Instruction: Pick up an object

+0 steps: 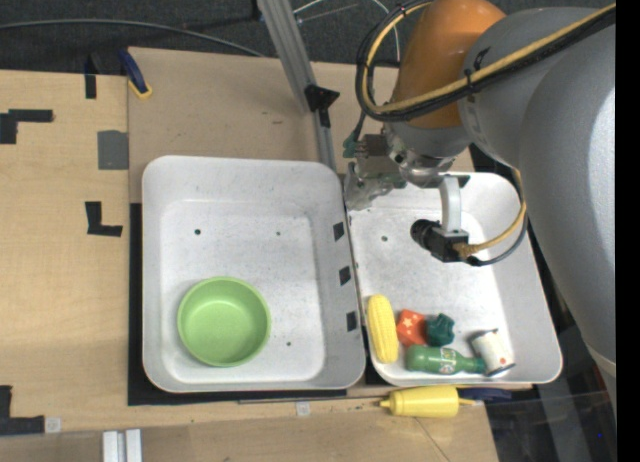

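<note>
Hovering over the right white bin [520, 350], near its 11 o'clock corner, the end effector [372, 182] carries nothing I can see; whether it is spread or pressed together, I cannot tell. This looks like the approach step, with no object chosen yet. Candidates cluster at the bin's 6 o'clock edge: a yellow plastic corn cob [381, 328], a red-orange toy [410, 326], a dark green lump [439, 328], and a green bottle [443, 359] lying flat. They touch, so singling one out will be awkward. A green bowl [224, 321] sits in the left bin [240, 175].
</note>
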Controlling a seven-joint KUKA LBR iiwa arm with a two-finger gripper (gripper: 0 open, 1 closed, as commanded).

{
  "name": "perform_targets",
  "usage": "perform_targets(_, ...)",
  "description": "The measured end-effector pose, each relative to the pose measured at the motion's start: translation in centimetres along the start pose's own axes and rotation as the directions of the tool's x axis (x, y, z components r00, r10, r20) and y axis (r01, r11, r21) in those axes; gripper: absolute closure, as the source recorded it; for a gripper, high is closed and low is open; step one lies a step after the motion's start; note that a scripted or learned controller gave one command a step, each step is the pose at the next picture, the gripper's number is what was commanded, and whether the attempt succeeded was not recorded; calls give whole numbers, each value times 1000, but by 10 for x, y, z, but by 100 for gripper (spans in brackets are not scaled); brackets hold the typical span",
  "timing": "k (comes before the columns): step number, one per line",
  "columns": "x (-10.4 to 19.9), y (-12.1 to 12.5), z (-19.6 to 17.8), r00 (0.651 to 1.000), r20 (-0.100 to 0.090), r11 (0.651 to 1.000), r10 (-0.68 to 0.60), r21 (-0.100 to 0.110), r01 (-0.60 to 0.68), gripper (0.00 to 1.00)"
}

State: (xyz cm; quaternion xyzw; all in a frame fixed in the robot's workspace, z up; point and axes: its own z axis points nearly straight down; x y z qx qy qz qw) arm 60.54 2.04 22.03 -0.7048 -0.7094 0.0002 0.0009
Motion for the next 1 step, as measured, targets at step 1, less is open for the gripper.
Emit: perform_targets(1,64,10,1,1000,0,1000,-2,0,2,100)
